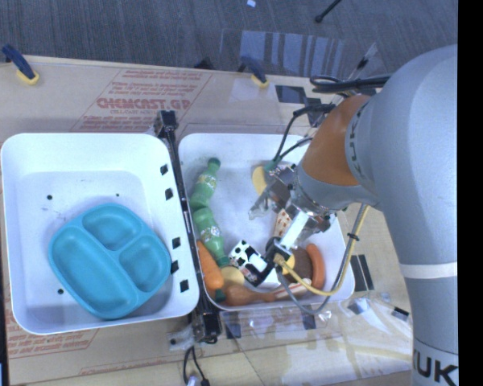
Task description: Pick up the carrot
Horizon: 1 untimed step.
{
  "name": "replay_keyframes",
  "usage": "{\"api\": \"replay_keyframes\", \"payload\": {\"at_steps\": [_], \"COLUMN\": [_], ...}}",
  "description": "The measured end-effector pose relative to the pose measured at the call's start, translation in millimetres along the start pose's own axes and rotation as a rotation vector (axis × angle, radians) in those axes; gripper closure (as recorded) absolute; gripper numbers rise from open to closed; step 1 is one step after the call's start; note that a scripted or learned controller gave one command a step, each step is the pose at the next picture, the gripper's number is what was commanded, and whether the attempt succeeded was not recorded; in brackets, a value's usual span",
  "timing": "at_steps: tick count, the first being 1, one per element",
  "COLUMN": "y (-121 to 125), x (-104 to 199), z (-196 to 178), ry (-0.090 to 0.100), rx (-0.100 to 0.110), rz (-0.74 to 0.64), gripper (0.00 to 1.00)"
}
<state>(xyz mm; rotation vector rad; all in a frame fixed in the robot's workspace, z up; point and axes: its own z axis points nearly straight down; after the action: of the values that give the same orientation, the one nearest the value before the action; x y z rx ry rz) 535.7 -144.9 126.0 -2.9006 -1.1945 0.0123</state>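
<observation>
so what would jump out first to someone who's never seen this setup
The big grey arm with its orange band comes in from the right and bends down into the right bin. In the left bin a bright blue divided plate lies towards the near side. The right bin is a jumble, with a green bottle along its left wall and the carrot just below it at the near left corner.

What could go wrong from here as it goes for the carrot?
1. The carrot lies against the right bin's wall, so the gripper may strike that wall on closing in.
2. The green bottle and a black-and-white toy crowd the carrot; either could be nudged or grabbed instead.
</observation>
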Motion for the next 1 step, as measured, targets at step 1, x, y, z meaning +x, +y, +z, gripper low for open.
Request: {"api": "replay_keyframes", "payload": {"at_steps": [1], "y": [51.3], "x": [30.6], "z": [28.4], "ry": [0.001], "rx": [0.002], "rz": [0.174], "gripper": [0.0]}}
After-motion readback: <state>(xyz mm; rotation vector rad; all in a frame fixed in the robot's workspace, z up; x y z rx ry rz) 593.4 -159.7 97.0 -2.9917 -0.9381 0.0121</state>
